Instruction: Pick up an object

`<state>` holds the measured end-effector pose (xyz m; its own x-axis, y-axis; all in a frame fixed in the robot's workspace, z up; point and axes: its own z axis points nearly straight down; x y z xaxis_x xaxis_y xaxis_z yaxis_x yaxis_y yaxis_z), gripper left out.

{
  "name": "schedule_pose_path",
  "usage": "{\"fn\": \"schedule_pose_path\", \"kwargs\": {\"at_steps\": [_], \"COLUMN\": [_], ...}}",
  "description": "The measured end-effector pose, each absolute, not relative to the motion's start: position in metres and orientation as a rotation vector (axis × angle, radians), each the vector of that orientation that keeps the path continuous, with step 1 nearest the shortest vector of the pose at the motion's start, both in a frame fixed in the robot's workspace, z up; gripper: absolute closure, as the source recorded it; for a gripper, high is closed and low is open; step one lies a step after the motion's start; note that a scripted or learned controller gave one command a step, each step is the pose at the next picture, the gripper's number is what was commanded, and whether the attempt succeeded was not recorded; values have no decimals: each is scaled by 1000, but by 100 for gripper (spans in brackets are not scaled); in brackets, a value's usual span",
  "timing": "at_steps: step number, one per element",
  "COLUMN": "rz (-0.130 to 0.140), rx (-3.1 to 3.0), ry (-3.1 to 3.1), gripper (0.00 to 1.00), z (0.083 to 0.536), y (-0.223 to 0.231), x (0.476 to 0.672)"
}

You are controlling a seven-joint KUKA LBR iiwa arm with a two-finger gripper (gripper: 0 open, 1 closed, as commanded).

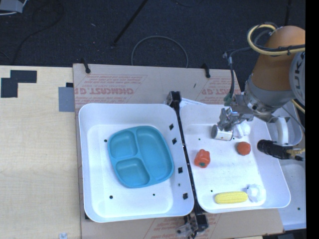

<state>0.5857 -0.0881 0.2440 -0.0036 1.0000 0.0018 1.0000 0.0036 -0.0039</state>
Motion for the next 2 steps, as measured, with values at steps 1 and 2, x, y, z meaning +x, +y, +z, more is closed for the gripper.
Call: {"fn": "schedule_pose_path", "kwargs": {"at_steps": [1, 2], "rz": [4, 2], "rx": [-2217, -2216], "ry": [-2221, -2223], "gripper": [100, 100], "z": [231, 226], "y": [-34, 8], "x": [597, 607]}}
